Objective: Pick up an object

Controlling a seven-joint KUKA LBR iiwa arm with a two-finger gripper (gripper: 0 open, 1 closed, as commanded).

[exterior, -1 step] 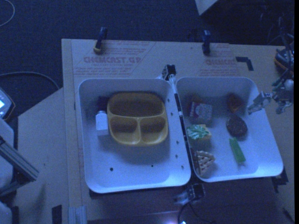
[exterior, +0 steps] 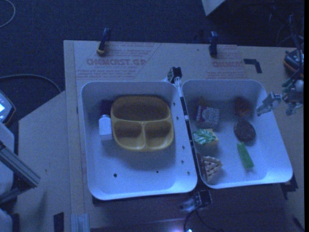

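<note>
Dim blue light is cast over the counter [exterior: 72, 81], on which two white bins are set side by side. The left bin [exterior: 91, 144] is taken up by a yellow divided plate [exterior: 141, 122], with a small white bottle [exterior: 105, 127] stood against the plate's left edge. The right bin [exterior: 275, 153] is loaded with small things: a red and white packet [exterior: 207, 115] at the far left, a green and yellow packet [exterior: 205, 137] just near of it, a tan wedge [exterior: 211, 167] in the near left corner, a brown lump [exterior: 241, 106] at the far side, a dark oval piece [exterior: 244, 129] below that, and a green stick [exterior: 245, 155] nearest of all. No object is seen lifted; all are judged to lie on the bin floors.

The gripper [exterior: 280, 102] is seen at the right bin's far right rim, above the wall and apart from every object. Whether it is released or clenched cannot be told in this light, and nothing is seen grasped by it.

Several failures are to be feared. The rim could be struck if a descent is made from so close to the wall. The two packets and the wedge are crowded together, so a neighbour could be nudged or two things pinched at once. The stick and oval lie flat and could be pushed along rather than caught.
</note>
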